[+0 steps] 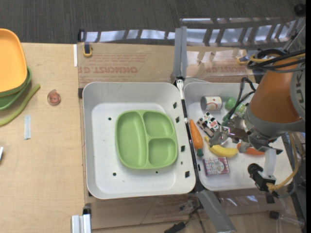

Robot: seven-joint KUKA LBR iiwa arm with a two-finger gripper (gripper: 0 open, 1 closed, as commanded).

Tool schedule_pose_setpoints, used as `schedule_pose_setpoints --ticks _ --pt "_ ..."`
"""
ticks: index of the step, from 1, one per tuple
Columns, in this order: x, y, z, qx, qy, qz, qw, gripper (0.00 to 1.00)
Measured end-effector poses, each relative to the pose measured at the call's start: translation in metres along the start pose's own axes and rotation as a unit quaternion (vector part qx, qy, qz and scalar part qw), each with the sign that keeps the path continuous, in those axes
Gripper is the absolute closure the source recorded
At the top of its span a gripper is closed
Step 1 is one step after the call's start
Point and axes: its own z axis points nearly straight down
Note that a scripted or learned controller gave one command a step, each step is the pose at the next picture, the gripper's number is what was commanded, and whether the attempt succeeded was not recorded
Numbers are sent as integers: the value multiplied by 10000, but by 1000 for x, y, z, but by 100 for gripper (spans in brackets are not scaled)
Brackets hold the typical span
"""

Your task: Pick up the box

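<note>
We see the box [216, 166] lying flat near the front of the right bin [233, 181], just below the banana [223, 150] and apart from the carrot [196, 134]. Our gripper [219, 136] hangs above the banana; whether it is wide or narrow we cannot tell. We judge the best approach is to shift toward the bin's front, centre over the box, and descend clear of the banana

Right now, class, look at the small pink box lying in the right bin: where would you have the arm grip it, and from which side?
The pink box lies flat on the floor of the right bin, so coming from straight above looks best, pinching its two longer edges. The banana sits close behind it, so closing across the other sides seems safer.
</note>
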Motion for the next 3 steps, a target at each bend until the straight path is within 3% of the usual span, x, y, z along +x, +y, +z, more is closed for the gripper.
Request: schedule_pose_setpoints --ticks 1,3 --pt "-41 9 87 -7 4 -441 9990 0" --pt "-41 9 87 -8 4 -442 9990 0"
